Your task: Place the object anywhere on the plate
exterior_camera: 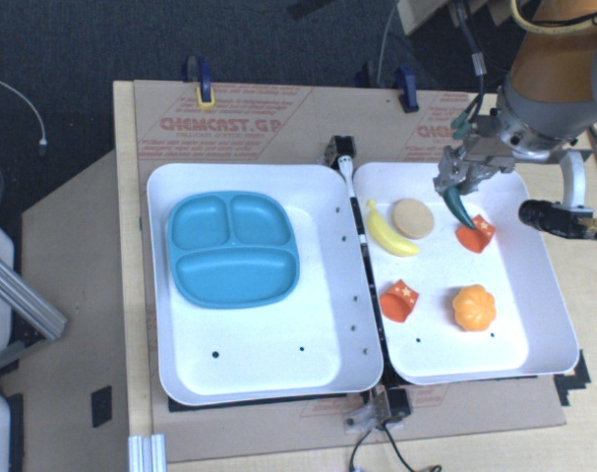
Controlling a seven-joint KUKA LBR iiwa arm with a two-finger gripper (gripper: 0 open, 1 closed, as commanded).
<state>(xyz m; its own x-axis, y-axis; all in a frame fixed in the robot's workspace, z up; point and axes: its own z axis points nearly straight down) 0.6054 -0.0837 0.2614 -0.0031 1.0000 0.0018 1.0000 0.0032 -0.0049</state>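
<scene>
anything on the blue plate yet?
No. The blue plate in the left bin shows three bare compartments, nothing covered. The banana and other items sit in the right bin.
</scene>
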